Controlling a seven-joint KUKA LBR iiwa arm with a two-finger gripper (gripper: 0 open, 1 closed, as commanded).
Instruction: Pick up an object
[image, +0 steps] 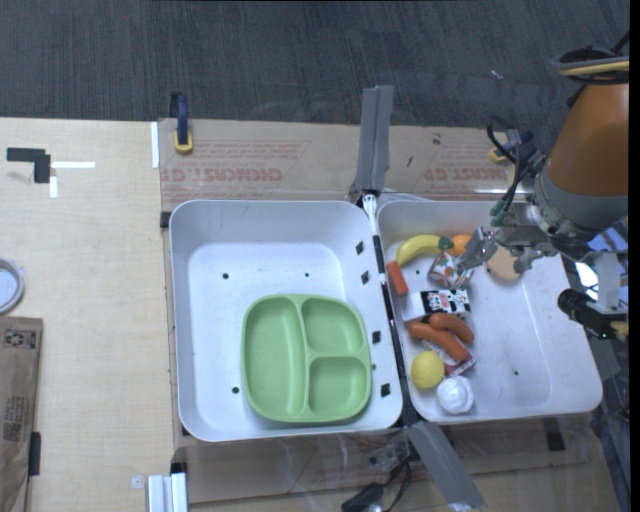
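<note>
Grey arm with orange band reaches in from the right; the gripper (481, 246) hangs over the upper part of the right bin (545, 395). Jaw opening cannot be determined, and nothing is visibly held. Nearest candidate: a crumpled packet (446, 269), just left of and below the gripper. A banana (419, 246) lies beside it, long axis roughly across the bin. Objects crowd the left wall; the floor to the right is bare white plastic.
</note>
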